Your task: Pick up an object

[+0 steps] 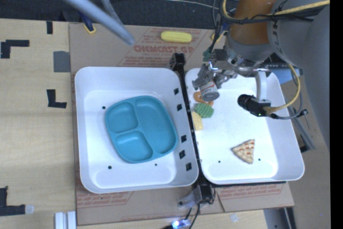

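Lying flat, triangular pizza slice (244, 151)

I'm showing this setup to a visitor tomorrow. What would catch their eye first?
Probably the grey arm with its orange band, reaching from the right over the right white bin, gripper low by the small food pieces at that bin's left edge. Next, the blue three-compartment plastic plate in the left white bin.
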Controlling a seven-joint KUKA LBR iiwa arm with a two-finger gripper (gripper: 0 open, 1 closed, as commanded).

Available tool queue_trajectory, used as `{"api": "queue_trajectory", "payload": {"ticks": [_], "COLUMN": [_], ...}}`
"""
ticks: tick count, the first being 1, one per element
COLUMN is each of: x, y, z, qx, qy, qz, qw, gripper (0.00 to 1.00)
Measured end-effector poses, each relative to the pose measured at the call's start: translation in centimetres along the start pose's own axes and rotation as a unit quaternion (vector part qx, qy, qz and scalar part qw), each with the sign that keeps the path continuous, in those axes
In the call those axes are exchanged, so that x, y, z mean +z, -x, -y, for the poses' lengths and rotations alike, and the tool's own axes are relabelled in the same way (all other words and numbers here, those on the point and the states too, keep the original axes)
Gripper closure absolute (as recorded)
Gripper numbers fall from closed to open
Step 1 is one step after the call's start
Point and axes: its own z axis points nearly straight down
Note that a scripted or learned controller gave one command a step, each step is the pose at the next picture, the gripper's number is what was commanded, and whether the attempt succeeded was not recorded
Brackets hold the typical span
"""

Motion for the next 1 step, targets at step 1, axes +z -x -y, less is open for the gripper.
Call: {"api": "queue_trajectory", "payload": {"ticks": [1], "x": [-0.74], "y": [-4.71], "z": [2.63], "qx": [-0.001], "qy": [0.000], "qz": [-0.001], "qw": [1.0000], "gripper": [1.00]}}
